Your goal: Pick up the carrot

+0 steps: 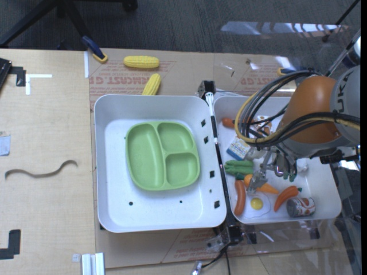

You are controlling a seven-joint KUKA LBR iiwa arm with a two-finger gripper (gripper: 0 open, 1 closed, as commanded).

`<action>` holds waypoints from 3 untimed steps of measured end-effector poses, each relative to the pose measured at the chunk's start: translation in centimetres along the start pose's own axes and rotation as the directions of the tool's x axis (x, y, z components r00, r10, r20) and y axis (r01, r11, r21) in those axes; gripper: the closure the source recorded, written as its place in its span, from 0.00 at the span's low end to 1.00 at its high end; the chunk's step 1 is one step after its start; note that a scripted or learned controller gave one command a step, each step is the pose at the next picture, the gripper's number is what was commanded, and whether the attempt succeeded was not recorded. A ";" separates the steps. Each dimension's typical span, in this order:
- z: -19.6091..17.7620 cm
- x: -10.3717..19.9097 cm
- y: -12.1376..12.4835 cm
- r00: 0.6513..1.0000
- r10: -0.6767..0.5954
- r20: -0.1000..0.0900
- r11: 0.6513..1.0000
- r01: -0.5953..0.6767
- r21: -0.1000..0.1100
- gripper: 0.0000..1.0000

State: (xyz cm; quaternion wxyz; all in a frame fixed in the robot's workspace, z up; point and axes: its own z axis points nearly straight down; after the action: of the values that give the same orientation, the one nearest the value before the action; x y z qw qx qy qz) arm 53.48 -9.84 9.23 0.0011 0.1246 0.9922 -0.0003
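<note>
The carrot [267, 189] is a small orange piece lying in the right white bin [324, 179], near its front middle. My gripper [262, 175] hangs low over the bin, right above the carrot's left end and partly covering it. Whether it touches the carrot cannot be told from this angle. The arm's orange band [312, 110] and black cables block part of the bin behind it.
Around the carrot lie a green pod [238, 167], a red sausage [239, 198], a fried egg [258, 203], an orange-red pepper [287, 197] and a grey lump [300, 207]. A blue-white packet [237, 149] lies further back. The left bin holds a green divided plate [163, 155].
</note>
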 end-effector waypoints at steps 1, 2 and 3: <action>0.1 5.5 -1.5 0.974 0.226 -0.003 0.974 -0.226 0.000 0.00; -0.8 5.4 -1.5 0.974 0.224 0.000 0.974 -0.224 0.001 1.00; -9.9 6.4 5.4 0.996 0.090 -0.001 0.996 -0.090 -0.001 1.00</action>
State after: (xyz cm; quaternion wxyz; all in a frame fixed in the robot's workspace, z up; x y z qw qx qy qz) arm 48.62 -2.99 19.15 0.0009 0.1689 0.9856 0.0002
